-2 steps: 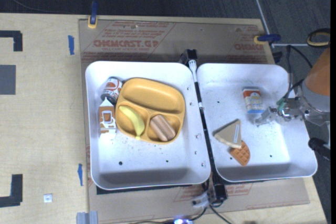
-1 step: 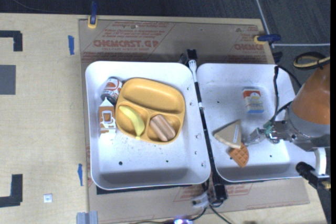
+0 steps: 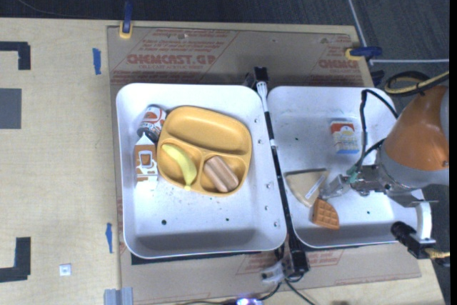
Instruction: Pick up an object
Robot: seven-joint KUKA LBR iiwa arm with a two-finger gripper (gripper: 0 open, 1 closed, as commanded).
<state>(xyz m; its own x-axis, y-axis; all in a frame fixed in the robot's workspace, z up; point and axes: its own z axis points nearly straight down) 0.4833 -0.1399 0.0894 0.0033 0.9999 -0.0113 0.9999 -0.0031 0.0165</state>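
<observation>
We read "CHEMCAST GP" in red on the brown protective sheet (image 3: 171, 53) beyond the left bin; the red print at its far right stays illegible.

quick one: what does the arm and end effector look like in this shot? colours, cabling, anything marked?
The arm enters from the right: a rounded orange segment over grey metal housing. A thin black cable loops from near the bin's top edge down toward the wrist. The end effector is grey metal with a small green spot near its base. A black bracket-like part sits below the arm near the bin's lower right corner. No readable markings.
</observation>
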